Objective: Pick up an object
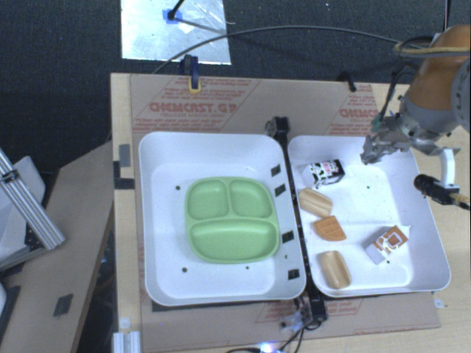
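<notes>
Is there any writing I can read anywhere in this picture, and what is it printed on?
"CHEMCAST" in red, followed by letters that look like "GP": on the brown protective sheet under the bins, left of centre.
The same red print repeats at the sheet's upper right, slanted and partly cut off, not readable in full.
Black-and-white carton and small box in the right bin: markings too small to read.

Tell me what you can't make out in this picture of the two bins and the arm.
- Gripper, camera view: small and dark over the right bin; open or shut cannot be told.
- Arm: cut off by the right edge.
- Black-and-white carton: print too small to read.
- Small box: markings too small to tell.
</notes>
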Action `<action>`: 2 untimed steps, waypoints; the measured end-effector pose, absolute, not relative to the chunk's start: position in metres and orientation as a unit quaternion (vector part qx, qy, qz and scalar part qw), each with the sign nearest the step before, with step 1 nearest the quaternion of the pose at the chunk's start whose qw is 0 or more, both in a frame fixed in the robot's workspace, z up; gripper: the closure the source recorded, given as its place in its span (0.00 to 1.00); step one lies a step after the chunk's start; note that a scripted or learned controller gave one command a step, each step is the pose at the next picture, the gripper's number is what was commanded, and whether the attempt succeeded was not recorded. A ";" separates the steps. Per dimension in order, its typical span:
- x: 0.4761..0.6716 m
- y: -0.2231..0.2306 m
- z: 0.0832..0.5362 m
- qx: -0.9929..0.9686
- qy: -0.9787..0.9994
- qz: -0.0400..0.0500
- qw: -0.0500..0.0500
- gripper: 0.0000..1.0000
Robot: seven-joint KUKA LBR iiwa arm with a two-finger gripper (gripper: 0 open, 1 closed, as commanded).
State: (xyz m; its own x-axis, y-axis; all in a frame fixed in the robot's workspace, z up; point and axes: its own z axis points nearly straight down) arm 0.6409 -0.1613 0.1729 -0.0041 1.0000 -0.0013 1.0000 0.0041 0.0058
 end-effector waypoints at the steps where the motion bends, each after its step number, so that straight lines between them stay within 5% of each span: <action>1: 0.652 -0.164 0.232 0.705 0.709 0.002 0.004 1.00; 2: 0.653 -0.165 0.280 0.705 0.709 0.002 0.003 1.00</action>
